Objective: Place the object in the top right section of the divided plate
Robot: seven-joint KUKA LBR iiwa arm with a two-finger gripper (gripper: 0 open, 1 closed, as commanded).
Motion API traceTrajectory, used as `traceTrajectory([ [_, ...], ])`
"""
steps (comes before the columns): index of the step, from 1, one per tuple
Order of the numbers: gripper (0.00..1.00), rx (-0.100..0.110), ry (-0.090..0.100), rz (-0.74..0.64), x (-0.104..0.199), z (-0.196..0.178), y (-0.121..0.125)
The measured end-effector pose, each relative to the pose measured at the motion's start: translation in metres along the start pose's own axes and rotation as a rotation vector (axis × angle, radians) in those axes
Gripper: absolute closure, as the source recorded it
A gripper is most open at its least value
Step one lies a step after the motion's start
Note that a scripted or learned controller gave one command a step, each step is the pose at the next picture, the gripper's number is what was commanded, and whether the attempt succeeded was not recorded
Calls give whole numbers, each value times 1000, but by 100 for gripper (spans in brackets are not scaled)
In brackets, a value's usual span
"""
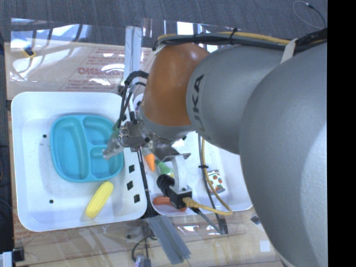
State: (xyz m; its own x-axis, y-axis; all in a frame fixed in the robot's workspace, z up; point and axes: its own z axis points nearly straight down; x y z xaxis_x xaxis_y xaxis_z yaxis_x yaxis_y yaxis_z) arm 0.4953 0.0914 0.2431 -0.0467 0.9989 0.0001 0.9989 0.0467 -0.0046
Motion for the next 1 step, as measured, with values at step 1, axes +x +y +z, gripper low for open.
traceTrajectory([
  [1, 100, 3, 0, -7, 1, -9, 0],
])
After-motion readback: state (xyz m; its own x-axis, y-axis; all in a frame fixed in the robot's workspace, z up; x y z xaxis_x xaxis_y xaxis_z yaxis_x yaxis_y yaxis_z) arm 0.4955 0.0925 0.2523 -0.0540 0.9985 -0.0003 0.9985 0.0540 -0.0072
